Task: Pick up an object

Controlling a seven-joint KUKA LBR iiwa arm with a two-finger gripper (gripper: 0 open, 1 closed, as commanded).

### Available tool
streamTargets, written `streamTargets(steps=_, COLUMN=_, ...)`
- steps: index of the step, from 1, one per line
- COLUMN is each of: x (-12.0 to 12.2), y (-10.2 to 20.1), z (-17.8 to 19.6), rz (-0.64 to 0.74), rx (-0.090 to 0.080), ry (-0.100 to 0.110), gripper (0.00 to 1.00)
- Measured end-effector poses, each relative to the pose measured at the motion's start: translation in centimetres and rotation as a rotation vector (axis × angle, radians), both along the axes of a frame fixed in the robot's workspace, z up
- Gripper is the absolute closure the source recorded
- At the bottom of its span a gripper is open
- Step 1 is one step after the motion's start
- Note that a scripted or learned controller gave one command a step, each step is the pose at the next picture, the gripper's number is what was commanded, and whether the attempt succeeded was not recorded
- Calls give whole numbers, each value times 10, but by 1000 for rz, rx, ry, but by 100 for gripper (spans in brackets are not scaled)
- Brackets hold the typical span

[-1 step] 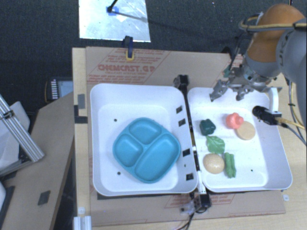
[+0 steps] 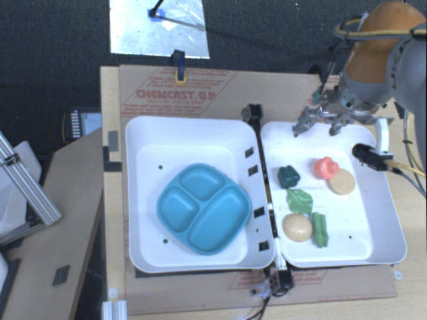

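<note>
Gripper [image 2: 319, 123] above far edge of right bin [image 2: 383, 245], fingers spread, holding nothing. Pink toy [image 2: 325, 167] touches tan disc [image 2: 342, 182] mid-bin. You risk catching both, or nudging pink toy aside, if descent lands between.

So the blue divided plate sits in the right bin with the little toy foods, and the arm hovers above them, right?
Not quite. The camera view shows the blue divided plate alone in the left white bin. The small toy foods, such as the pink piece, lie in the right white bin, with the gripper above that bin's far edge.
</note>
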State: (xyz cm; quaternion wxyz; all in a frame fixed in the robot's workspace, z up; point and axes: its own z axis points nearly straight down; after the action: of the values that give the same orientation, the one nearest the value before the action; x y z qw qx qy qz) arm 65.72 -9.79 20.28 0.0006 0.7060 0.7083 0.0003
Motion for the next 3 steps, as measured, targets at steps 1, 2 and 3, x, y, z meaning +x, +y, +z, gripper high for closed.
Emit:
streamTargets(steps=1, x=-3, y=-4, z=-62, rz=-2, rx=0, ry=4, gripper=0)
streamTargets(steps=2, x=-2, y=-3, z=-113, rz=-2, rx=0, ry=2, gripper=0)
streamTargets(steps=3, x=-1, y=-3, z=-99, rz=-2, rx=0, ry=-3, gripper=100)
